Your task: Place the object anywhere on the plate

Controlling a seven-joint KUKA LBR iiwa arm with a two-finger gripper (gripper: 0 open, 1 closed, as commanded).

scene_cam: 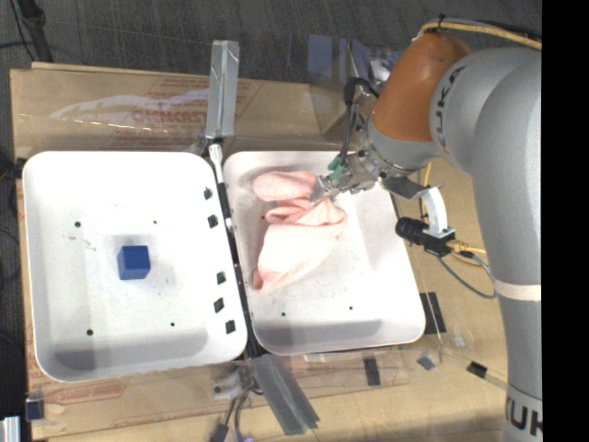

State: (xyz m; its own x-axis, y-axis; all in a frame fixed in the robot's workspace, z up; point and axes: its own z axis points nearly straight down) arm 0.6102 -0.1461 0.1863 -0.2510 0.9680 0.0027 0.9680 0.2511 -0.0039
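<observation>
You see a pink cloth (293,233) crumpled in the right bin (386,284) (upper half), its top edge bunched and pinched between the fingers of the gripper (328,186), a blue cube (134,261) apart in the left bin (55,210).

A crumpled pink cloth (293,233) lies in the right bin (386,284), its upper folds bunched and raised.
</observation>
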